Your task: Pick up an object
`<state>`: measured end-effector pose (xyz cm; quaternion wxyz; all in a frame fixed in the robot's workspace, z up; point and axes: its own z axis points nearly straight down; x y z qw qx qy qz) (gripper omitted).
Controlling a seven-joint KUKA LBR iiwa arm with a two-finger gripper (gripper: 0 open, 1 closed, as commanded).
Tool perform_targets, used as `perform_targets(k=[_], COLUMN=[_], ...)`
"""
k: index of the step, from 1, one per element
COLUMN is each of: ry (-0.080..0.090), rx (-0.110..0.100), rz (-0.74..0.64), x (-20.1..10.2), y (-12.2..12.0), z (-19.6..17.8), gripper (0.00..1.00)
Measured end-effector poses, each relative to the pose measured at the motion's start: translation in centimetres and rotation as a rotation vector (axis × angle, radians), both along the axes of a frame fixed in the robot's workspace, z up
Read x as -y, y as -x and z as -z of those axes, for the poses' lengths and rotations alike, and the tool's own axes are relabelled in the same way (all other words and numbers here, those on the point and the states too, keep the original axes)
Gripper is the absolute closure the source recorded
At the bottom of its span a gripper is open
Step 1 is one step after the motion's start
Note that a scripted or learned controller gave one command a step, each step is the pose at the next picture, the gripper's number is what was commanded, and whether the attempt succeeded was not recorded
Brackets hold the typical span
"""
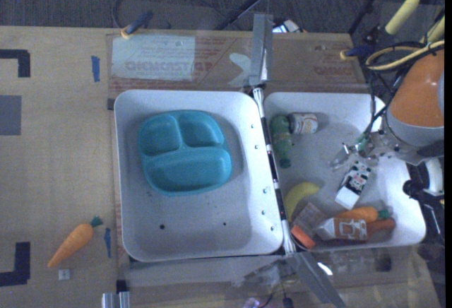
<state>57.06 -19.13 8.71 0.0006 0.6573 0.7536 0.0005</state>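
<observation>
My gripper (353,152) hangs over the middle of the right bin (413,229) and stands open with nothing between its fingers. Just below it lies a small white and black box (355,183), apart from the fingertips. A green bottle (281,138) and a small labelled jar (304,123) lie at the bin's far left. A yellow round thing (302,195) sits by the left wall. Along the near edge lie an orange toy carrot (369,215) and a white and orange packet (339,228).
The left bin (205,229) bears a blue divided plate (185,151). Another toy carrot (70,243) lies on the bench outside the bins at the near left. The arm's orange band (419,95) and cables crowd the right bin's far right corner.
</observation>
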Motion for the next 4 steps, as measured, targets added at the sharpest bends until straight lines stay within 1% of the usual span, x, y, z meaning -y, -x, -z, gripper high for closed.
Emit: perform_targets(k=[1,2,3,4], ry=[0.001,0.0,0.002,0.002], rx=[0.002,-0.001,0.0,0.0], rz=[0.002,0.085,0.083,0.23], x=[0.1,-8.7,-8.7,3.2], y=[-0.1,-2.5,-2.6,-7.9], z=[-0.9,-14.6,-15.5,-22.3], gripper=[1.0,1.0,1.0,1.0])
